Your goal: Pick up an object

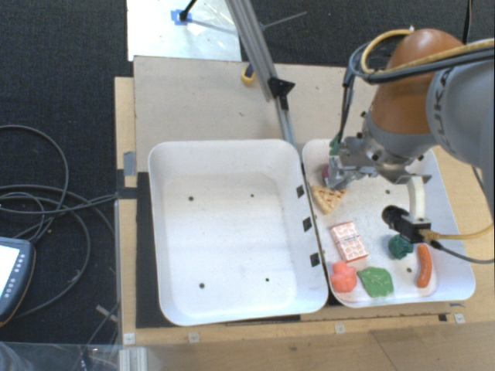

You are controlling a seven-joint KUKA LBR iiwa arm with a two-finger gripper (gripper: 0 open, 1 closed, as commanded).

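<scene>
My gripper (338, 173) hangs low over the far left corner of the right bin (456, 280), under the grey wrist. A small purplish thing (329, 177) shows right at its tip; whether it is held I cannot tell. Just in front of the gripper lies a tan waffle-patterned wedge (329, 199). Further forward lie a pink box (349, 241), a red-orange lump (343, 277), a green leaf-shaped piece (376, 281), a dark green item (399, 246) and an orange sausage (423, 266).
The left bin (166, 161) stands beside the right one, their rims touching. A slanted grey pole (255, 37) crosses the bench at the back. Cables (46, 207) and a handheld screen (11, 273) lie on the floor at the left.
</scene>
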